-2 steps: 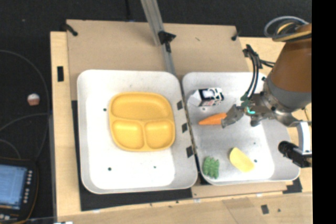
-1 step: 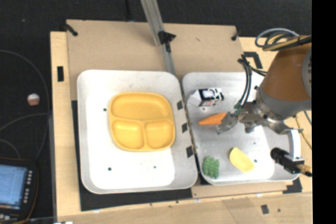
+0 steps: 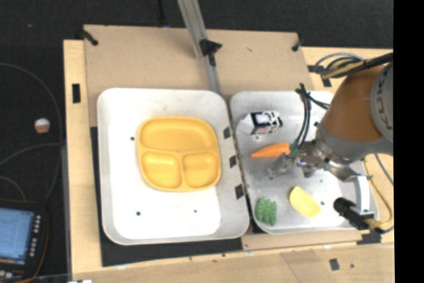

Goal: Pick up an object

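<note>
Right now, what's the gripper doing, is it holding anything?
Gripper: low in the right bin, just below the carrot; nothing seen between its fingers; open or closed cannot be told.

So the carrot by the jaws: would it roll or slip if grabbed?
The carrot looks tapered and rounded, so it could roll or pivot if nudged. Its smooth, plastic-looking surface may slip. It lies flat in the right bin, so tipping seems unlikely.
</note>
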Tool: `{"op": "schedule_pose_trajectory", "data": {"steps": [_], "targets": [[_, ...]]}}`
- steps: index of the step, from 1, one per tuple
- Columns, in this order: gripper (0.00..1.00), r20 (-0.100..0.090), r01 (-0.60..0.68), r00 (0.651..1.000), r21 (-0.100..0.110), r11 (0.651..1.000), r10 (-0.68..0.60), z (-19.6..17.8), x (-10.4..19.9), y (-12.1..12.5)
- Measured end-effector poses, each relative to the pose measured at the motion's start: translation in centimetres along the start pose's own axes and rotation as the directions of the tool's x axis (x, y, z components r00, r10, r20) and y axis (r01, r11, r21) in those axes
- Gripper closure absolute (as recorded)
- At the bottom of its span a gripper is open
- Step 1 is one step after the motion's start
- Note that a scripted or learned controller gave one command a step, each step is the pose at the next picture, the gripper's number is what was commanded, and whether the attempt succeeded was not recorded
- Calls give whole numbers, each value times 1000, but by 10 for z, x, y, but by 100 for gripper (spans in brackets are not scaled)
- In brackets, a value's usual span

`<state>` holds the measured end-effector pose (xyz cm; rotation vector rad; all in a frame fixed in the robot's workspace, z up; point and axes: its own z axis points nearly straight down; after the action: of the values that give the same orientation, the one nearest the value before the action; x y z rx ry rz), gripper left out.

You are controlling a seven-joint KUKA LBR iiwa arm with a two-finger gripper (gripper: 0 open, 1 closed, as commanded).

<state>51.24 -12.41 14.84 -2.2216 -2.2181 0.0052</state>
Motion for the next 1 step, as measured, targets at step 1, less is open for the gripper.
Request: {"op": "schedule_pose_trajectory", "data": {"steps": [1], "targets": [[0, 1, 0, 1000, -4, 1000, 0, 49, -1, 0]]}}
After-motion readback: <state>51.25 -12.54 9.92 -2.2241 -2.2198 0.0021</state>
